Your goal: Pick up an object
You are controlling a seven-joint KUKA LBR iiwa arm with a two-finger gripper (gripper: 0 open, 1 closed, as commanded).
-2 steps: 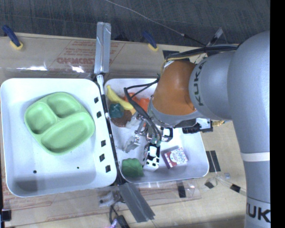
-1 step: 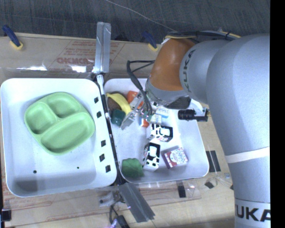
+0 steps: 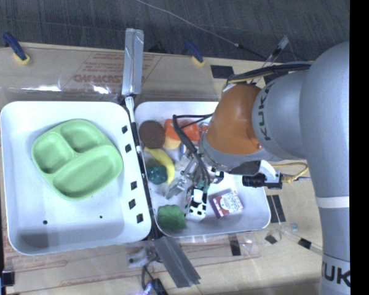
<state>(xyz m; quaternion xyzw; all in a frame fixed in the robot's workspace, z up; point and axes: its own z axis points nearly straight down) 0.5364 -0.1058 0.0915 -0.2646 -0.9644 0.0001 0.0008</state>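
My gripper (image 3: 186, 186) is down in the right bin (image 3: 258, 217), fingers spread w/ nothing between em, so imo I should center over the black-and-white toy (image 3: 198, 206) just below b4 closing.

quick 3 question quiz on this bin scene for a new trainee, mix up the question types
1. True or false: the green plate lies in the right bin.
2. Which thing lies at the right bin's near edge, by the divider? A) brown disc B) green lump C) banana
3. Fill in: the gripper hangs over the ____ bin.

Key:
1. False. It lies in the left bin.
2. B. The disc lies at the far end, the banana midway.
3. right. It sits among the things there, beside the black and white toy and the small packet.
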